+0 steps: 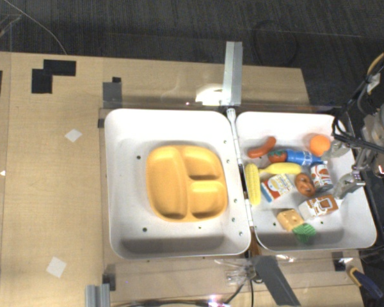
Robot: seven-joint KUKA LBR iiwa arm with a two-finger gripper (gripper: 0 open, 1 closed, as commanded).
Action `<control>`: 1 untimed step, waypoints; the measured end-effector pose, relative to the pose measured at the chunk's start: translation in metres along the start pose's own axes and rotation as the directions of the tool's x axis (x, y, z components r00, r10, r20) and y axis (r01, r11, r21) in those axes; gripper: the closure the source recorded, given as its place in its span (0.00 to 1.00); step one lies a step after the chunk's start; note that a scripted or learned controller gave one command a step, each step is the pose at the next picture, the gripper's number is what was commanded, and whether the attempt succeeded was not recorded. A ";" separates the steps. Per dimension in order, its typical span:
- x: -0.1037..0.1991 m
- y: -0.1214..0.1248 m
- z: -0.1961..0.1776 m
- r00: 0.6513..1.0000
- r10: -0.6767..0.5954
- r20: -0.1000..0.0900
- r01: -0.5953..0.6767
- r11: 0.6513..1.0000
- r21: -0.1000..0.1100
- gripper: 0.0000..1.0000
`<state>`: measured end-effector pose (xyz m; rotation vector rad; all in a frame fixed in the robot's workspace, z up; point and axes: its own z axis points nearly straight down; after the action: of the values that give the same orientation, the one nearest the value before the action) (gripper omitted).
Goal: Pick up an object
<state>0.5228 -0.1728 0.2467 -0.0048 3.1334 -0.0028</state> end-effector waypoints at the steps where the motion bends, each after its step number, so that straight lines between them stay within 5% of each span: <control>1: -0.019 0.012 0.100 0.942 0.337 -0.005 -0.337 0.942 0.000 0.00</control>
<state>0.5424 -0.1606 0.1464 0.5314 3.0927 0.0009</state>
